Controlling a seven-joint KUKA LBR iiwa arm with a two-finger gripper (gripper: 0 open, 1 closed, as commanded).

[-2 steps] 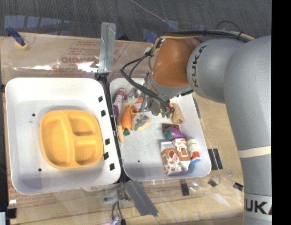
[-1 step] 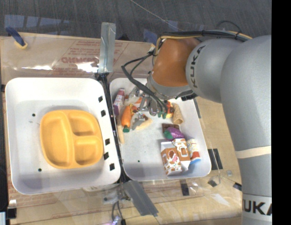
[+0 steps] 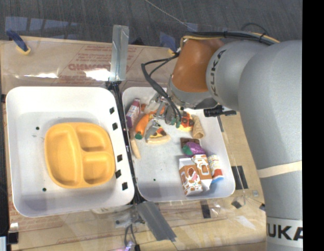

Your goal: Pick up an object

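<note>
step: reach phase of the pick, judged; arm (image 3: pixel 240 82) down over the right bin (image 3: pixel 167 192), gripper (image 3: pixel 161 116) low among the toy food at the bin's far end
gripper: state impossible to tell, wrist and cables in the way; nothing seen held
target: unclear which; nearest candidates the carrot (image 3: pixel 142 123) and the pizza slice (image 3: pixel 158 136), both just beside the gripper
carrot: orange, lying slantwise near the bin's left wall, beside the dark bottle (image 3: pixel 132 112)
pizza slice: flat on the bin floor, just below the gripper
next move: likely a short drop onto one piece, close, straight lift; pieces crowded and touching, so risk of nudging a neighbour or coming up with nothing
bins: 2, side by side, white, shallow
left bin (image 3: pixel 21 192): 1 yellow tray (image 3: pixel 78 153), three compartments, nothing in them
right bin count: 1 carrot, 1 pizza slice, 1 dark bottle, 1 cone (image 3: pixel 197 128), 1 purple piece (image 3: pixel 191 147), 2 small cartons (image 3: pixel 196 175) leaning together, 1 red-white-blue tube (image 3: pixel 215 169) next to them
small bits: red and green pieces (image 3: pixel 184 121) by the cone, too jumbled to count
stick: 1 thin tan one (image 3: pixel 135 149) along the left wall
arm: 1, grey, orange band above wrist
</note>
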